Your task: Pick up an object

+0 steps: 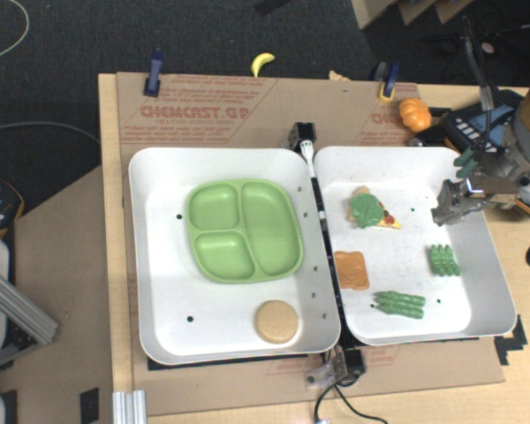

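Note:
My gripper (449,208) hangs over the right side of the right bin (488,263), coming in from the right edge; nothing shows between its fingers. Below it lies a small ridged green piece (442,260). A green broccoli-like toy (367,208) rests on a pizza slice (389,221) at the bin's upper middle. An orange-brown slab (352,269) lies at the bin's left, and a green bean pod (399,303) near its front.
The left bin (150,237) holds a green divided plate (246,230) and a tan round cookie (276,321). On the cardboard behind the bins lie a yellow banana (262,62) and an orange toy (414,113), with blue clamps (154,71) at the back edge.

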Robot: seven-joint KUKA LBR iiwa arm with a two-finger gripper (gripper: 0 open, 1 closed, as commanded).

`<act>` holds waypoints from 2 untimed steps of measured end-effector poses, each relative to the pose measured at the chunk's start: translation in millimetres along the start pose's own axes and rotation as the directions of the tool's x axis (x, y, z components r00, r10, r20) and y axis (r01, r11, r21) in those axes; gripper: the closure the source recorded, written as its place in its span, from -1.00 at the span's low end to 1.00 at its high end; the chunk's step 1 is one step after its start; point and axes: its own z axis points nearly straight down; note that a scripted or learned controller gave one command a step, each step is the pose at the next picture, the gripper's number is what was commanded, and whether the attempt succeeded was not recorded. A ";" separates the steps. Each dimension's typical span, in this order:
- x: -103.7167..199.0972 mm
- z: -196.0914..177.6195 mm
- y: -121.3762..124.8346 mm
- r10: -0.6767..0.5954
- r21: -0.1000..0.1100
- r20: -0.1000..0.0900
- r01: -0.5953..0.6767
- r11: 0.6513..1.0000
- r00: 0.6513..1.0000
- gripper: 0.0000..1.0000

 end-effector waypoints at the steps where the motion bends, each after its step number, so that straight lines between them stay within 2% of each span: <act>1: 71.7 -13.7 1.3 -0.007 -0.014 0.001 0.007 1.000 1.000 1.00; 2: 101.8 66.4 0.8 -0.001 -0.002 0.001 0.001 1.000 1.000 1.00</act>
